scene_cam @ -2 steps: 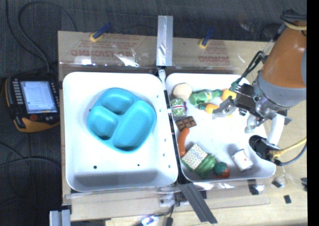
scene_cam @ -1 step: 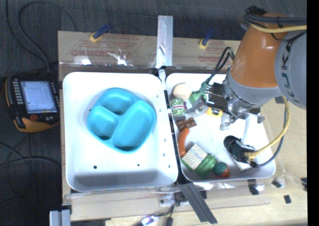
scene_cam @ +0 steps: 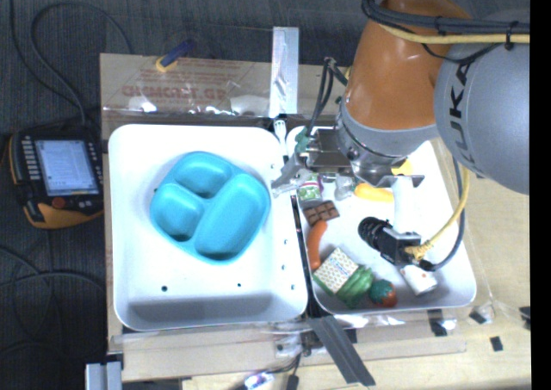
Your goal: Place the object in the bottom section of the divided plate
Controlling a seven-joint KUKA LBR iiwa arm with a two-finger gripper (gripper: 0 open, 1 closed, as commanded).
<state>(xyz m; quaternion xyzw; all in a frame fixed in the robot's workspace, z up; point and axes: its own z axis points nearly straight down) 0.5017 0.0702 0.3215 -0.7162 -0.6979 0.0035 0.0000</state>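
A blue divided plate (scene_cam: 209,205) lies in the left bin (scene_cam: 138,294). It has two small sections at the top and left and one large section at the lower right, all bare. My gripper (scene_cam: 314,177) hangs under the orange and grey wrist at the upper left corner of the right bin (scene_cam: 456,285), just right of the wall between the bins. A small green patch shows at its tip, and I cannot tell what it is. Right below the gripper lie a brown chocolate bar (scene_cam: 321,212) and an orange carrot (scene_cam: 316,239).
The right bin also holds a yellow banana (scene_cam: 373,193), a white piece (scene_cam: 405,201), a pale printed box (scene_cam: 336,269), a green vegetable (scene_cam: 355,285), a red tomato (scene_cam: 385,294) and a small white block (scene_cam: 419,279). A handheld control pendant (scene_cam: 56,177) lies left of the bench.
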